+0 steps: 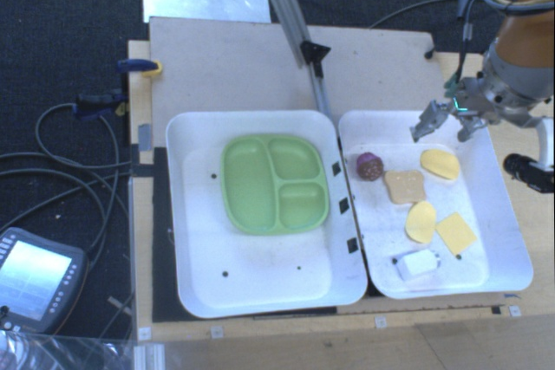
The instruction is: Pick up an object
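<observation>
White block (pixel 417 263) lying nearest in the right bin (pixel 512 251), then yellow square (pixel 455 232), yellow oval (pixel 421 222), tan slice (pixel 405 185), purple ball (pixel 370 165); farther, claw (pixel 448 125) hovering spread apart, gripping nothing

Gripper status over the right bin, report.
Gripper open, nothing between its fingers, above the right bin's far edge. Nearest: yellow piece, untouched. Purple ball and toast slice lie left of it. Nothing in the way.
</observation>
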Tool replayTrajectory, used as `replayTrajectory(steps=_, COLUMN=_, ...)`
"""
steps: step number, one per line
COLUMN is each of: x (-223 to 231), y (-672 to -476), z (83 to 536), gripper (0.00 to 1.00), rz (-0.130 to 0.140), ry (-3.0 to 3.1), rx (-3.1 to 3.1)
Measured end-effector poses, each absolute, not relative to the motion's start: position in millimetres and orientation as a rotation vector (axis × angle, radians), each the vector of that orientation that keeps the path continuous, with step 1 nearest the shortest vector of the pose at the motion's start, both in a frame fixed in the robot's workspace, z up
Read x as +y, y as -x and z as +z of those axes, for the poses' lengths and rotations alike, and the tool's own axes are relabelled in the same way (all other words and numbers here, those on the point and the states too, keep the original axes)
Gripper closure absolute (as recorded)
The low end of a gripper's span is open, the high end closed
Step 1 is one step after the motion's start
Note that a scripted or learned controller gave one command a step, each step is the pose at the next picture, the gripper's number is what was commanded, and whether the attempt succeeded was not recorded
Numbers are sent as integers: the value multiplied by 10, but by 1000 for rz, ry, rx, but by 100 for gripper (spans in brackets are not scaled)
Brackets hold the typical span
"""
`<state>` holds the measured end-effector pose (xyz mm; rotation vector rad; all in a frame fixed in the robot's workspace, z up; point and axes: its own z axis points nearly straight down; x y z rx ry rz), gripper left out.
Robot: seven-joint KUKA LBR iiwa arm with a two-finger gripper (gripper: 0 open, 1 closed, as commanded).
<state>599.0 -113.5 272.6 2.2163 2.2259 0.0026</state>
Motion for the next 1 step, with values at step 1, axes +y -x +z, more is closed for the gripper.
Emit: replayTrajectory(steps=1, x=-1195, y=-5946, z=2126, gripper=0, rz=-4, ry=-2224, rx=2224)
